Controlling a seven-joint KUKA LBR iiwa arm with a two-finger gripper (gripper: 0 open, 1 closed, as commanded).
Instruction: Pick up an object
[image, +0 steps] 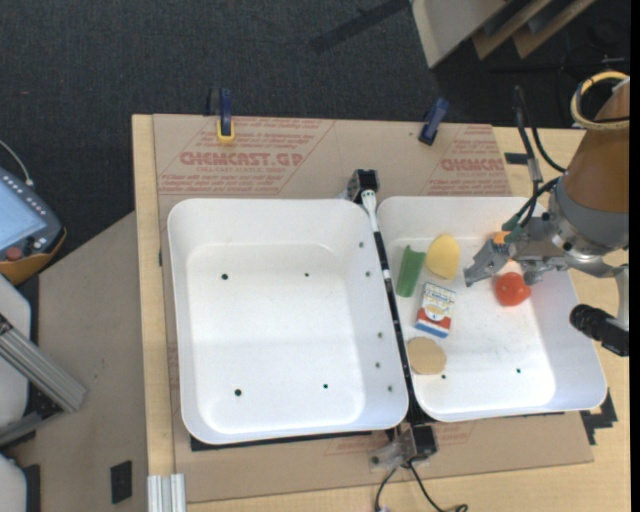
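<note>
1. Pincer: low in the right bin, just beside the red ball; grip state cannot be told.
2. Yellow lemon, green block, small carton, tan disc: all unlifted; the pick remains.

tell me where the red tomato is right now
The red tomato lies in the right bin, toward its right side, just below the gripper and right of the small carton.

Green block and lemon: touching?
Apart. The camera view shows a thin strip of white bin floor between the green block and the lemon.
</note>
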